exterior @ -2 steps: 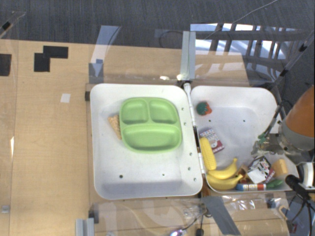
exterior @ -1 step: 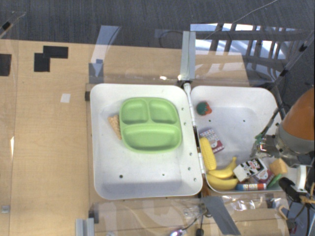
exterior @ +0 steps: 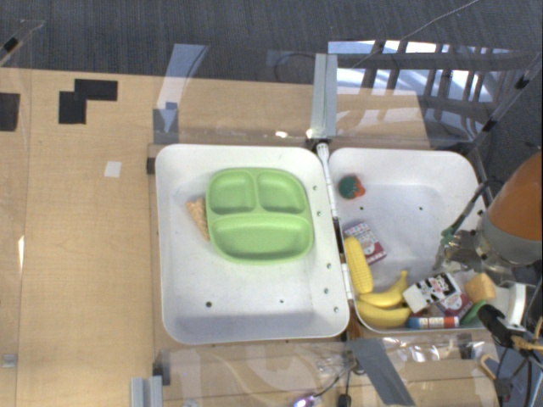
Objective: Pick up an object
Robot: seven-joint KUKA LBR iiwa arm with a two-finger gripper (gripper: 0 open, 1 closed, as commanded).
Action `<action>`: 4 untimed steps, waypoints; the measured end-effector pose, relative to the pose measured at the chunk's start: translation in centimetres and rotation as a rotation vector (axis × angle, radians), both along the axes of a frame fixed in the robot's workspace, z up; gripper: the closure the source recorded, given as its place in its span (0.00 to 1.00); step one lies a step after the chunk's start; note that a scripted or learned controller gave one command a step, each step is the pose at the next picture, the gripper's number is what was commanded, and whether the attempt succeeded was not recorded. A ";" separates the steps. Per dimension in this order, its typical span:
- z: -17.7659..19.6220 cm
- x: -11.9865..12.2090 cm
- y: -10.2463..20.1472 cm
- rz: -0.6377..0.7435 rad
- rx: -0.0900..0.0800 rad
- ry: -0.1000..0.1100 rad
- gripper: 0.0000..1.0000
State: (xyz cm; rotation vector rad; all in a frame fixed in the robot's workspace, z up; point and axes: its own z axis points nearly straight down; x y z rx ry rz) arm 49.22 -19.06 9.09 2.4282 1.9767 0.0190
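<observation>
- Left bin (exterior: 170, 253), smooth white plastic with rounded corners: it holds a glossy lime-green plate (exterior: 259, 213), moulded into three compartments, two small at the far side and one long at the near side.
- Tucked against the plate's left edge is a tan, crumbly-looking bar (exterior: 198, 217), rough-textured.
- Right bin (exterior: 407, 185), the same white shell, touches the left bin along a shared rim.
- At its far left lies a small round green-and-red lump (exterior: 350, 186), well apart from the other things.
- Near the middle rim is a flat printed packet (exterior: 365, 241), purplish and red, and just beside it a knobbly yellow corn cob (exterior: 358, 265).
- Two smooth curved bananas (exterior: 383, 305) lie along the near wall, touching one another.
- In the near right corner a small white carton (exterior: 433, 292), a thin marker-like tube (exterior: 437, 321) and a tan block (exterior: 479, 287) crowd together.
- The gripper (exterior: 461, 257) hangs over the bin's right side, above that corner pile, with the orange band behind it. Its grip state, I cannot tell.
</observation>
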 end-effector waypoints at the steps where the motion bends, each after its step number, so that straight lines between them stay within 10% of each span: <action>1: 1.6 4.2 6.2 -0.344 0.004 0.012 1.00; 3: 0.7 3.4 10.2 -0.903 0.009 0.015 1.00; 4: -0.1 9.0 10.3 -1.156 0.014 0.004 1.00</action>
